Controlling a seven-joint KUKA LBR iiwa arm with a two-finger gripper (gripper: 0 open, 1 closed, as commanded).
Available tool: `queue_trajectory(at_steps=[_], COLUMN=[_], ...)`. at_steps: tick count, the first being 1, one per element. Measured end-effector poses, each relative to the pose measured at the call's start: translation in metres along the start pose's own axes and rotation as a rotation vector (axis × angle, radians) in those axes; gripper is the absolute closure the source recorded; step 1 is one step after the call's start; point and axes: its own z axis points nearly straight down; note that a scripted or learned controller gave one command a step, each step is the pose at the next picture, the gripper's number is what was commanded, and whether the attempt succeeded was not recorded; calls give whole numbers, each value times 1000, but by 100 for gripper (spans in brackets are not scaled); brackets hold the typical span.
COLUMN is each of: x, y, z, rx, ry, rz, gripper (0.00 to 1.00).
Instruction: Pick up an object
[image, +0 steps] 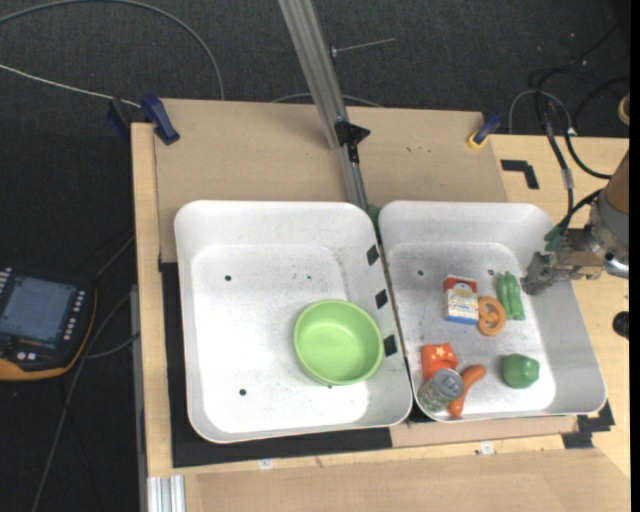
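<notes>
Arm: visible end at the bench's right edge

Arm (612, 225) grey metal, blurred; tan/orange patch above the wrist. Gripper (540, 270) dark grey, boxy, with a small green spot on top. Black cables loop down into the wrist from above.

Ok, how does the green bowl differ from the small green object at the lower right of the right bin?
The bowl is far larger than the green object. The bowl is pale lime green and the object a darker green. The bowl is open and hollow, sitting upright; the object is a solid rounded lump. The bowl is in the left bin with nothing else near it, while the object lies in the right bin among other items. Both are green and rest on a bin floor.
</notes>
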Motion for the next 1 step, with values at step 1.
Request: queue_trajectory(at_steps=[1], x=[0], y=[1], z=[-45], rx=[2], ry=[0], rz=[0], gripper=[100])
